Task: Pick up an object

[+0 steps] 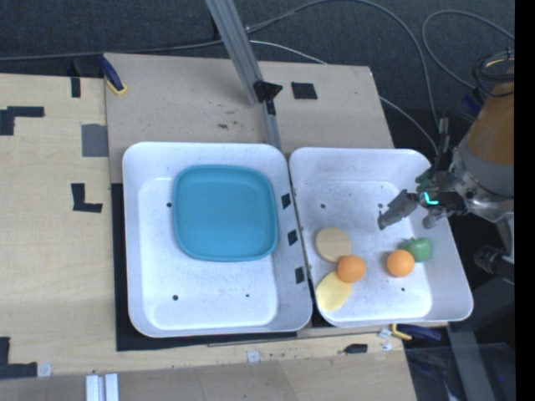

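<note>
Hovering over the right bin [378, 167] near its right edge, the gripper [410, 211] had fingers spread apart, clamping nothing. Two orange balls [351, 268], tan disc, yellow piece lay toward the front edge.

Soft, even light falls from above, so the white bins [209, 161] look bright and cast only faint shadows. The dark floor [334, 23] at the top stays dim. Detail is slightly soft and grainy throughout, with small objects blurred.
</note>
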Robot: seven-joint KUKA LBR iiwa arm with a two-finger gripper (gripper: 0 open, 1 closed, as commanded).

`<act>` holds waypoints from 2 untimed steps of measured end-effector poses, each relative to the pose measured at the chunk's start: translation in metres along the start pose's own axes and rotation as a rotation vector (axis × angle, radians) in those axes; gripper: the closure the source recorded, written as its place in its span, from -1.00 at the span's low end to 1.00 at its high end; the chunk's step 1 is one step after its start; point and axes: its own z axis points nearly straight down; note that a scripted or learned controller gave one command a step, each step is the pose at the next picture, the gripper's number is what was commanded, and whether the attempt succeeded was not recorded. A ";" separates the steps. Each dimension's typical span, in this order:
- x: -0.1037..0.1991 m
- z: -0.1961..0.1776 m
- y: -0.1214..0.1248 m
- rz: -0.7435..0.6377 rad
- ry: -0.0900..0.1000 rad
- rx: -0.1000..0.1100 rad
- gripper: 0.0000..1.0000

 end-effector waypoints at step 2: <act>0.001 0.063 0.001 0.000 0.001 0.006 -1.00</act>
